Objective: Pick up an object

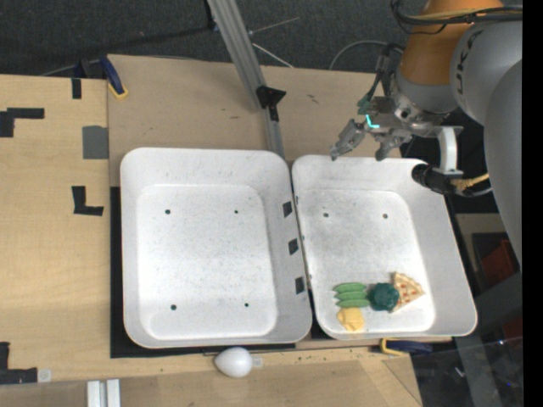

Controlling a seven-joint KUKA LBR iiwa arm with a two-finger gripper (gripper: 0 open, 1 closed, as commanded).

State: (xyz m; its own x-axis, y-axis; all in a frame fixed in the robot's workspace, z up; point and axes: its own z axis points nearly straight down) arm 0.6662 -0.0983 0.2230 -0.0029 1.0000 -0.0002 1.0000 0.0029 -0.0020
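Above the right shallow white bin's [441,227] far rim, the gripper [366,145] hangs spread and empty, approach only beginning; next it must descend toward the small green, yellow and orange toys [373,297] clustered at the near edge.

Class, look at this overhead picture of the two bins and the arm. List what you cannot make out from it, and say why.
- Small items clustered in the right bin, camera view: too small and overlapping to identify surely.
- White rounded object below the left bin: too small to identify.
- Arm: cut off by the right and top edges.
- Claw: open fingers look bare, though detail is fine.
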